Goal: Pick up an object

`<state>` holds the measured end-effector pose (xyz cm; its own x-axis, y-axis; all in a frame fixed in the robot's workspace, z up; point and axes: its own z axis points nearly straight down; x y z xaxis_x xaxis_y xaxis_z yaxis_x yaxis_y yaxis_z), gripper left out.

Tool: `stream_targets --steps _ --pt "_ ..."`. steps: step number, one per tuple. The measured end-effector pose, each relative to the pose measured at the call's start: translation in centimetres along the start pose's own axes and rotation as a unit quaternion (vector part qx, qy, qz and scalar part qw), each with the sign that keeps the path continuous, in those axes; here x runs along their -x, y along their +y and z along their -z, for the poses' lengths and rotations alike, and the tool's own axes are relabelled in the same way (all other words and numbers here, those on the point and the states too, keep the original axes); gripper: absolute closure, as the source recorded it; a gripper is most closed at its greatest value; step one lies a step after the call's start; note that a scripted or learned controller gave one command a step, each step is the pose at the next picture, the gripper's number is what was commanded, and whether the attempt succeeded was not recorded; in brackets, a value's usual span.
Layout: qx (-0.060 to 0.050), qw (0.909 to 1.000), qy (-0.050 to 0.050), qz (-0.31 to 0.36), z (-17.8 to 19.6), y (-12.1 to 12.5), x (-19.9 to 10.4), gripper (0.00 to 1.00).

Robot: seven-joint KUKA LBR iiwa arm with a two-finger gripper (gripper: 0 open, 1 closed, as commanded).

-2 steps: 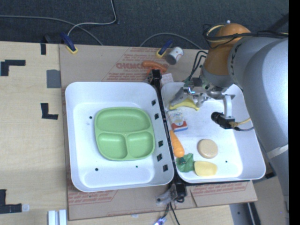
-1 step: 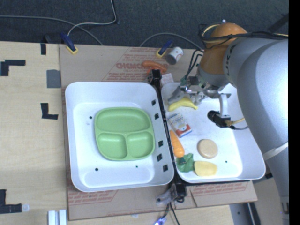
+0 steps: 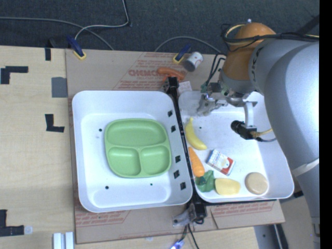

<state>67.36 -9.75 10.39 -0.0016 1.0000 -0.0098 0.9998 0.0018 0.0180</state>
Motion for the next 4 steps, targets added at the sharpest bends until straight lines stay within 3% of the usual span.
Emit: stream_targets --steps 1,2,4 --pt "-0.001 1.0000 0.000 0.000 0.0 0.0 0.0 0.00" --pt "-0.008 1.0000 0.004 0.000 -1.7 -3.9 -0.3 0.00" --pt "-0.008 1.0000 0.004 0.000 -1.7 -3.6 -0.3 0.00"
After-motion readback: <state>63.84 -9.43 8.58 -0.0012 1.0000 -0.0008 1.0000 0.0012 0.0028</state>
